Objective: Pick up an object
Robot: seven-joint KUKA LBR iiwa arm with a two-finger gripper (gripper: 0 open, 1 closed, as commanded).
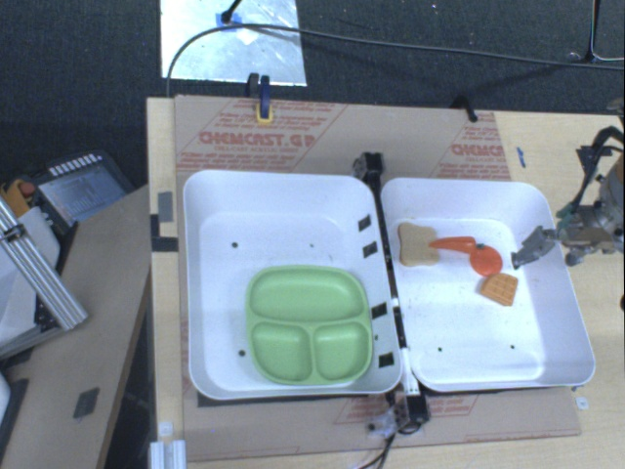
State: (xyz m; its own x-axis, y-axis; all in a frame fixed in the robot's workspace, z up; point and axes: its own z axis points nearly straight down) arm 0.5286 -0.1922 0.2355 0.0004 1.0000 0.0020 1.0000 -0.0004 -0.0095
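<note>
Nearby, toast [418, 244], spoon [471, 251] and waffle [499, 288] cluster beside the tool [535, 246].

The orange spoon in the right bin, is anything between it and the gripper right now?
Nothing visible blocks it. The gripper sits at the right bin's right rim, with bare white floor between it and the orange spoon. The waffle piece lies just below that line.

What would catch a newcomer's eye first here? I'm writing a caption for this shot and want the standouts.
The pale green divided plate stands out most, lying in the left bin. Next comes the small cluster in the right bin: a tan bread-shaped piece, an orange spoon-like utensil and a waffle-patterned square. The gripper hangs at that bin's right rim, holding nothing that can be seen.
</note>
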